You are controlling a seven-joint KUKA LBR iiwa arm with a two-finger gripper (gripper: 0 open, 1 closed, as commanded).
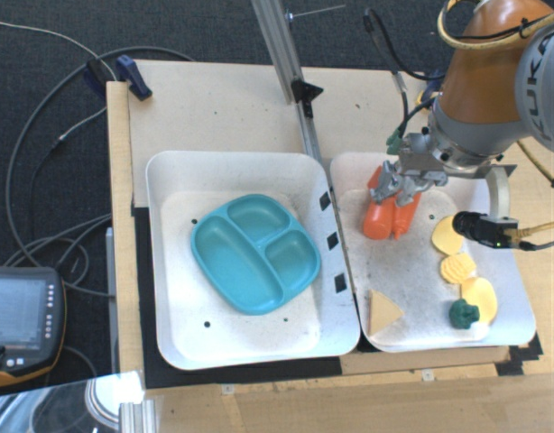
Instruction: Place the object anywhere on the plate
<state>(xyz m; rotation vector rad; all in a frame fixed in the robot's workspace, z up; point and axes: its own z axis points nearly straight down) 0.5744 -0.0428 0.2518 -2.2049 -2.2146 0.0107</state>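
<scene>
Orange toy carrot (382, 218) lies directly under my claw (403, 188), long axis running toward me; whether the claw clamps it I cannot tell; the teal plate (255, 253) sits well left.

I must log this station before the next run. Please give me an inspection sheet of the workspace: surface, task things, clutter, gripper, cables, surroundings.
Surface: wooden bench bearing two white bins, the left bin and the right bin, side by side.
Job's things: teal divided plate in the left bin, nothing on it; orange carrot-like object in the right bin.
Clutter: tan wedge, yellow pieces and a green piece in the right bin.
Gripper: gripper right above the orange object; whether it holds it cannot be told.
Cables: black cables along the arm; thin wires on the floor at left.
Surroundings: dark carpet; handheld screen at left.
</scene>
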